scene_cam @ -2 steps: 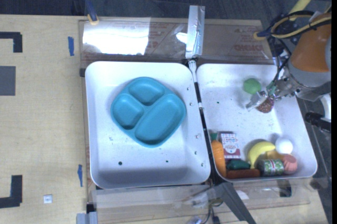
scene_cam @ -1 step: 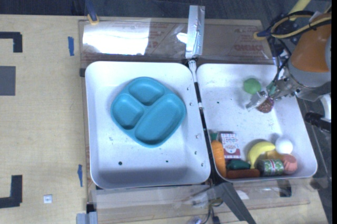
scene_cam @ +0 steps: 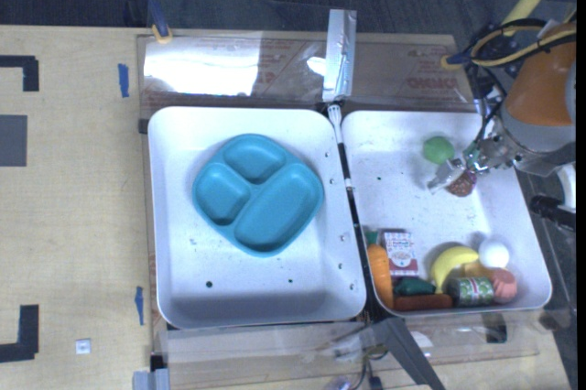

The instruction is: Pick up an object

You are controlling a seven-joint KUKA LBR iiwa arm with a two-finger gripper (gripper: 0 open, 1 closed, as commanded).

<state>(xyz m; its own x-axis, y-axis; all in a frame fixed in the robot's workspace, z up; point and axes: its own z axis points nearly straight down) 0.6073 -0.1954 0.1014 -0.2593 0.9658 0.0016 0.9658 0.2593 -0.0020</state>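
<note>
- Right now I see the gripper (scene_cam: pixel 455 173) low in the right bin (scene_cam: pixel 403 141), far half, over a small brownish object (scene_cam: pixel 462 185).
- I can't tell whether it is clenched or released.
- That object lies just right of a green ball (scene_cam: pixel 438 148).
- I judge it light and stiff; I'd grasp across its narrow middle.
- 1 blue divided plate (scene_cam: pixel 259 193) fills the left bin (scene_cam: pixel 174 223).
- Toy food crowds the right bin's near edge: a banana (scene_cam: pixel 452 262) and a white egg (scene_cam: pixel 494 254).

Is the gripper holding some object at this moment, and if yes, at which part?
It cannot be told. The gripper is low in the right bin, against a small brownish object beside the green ball; no grasp is visible.
</note>
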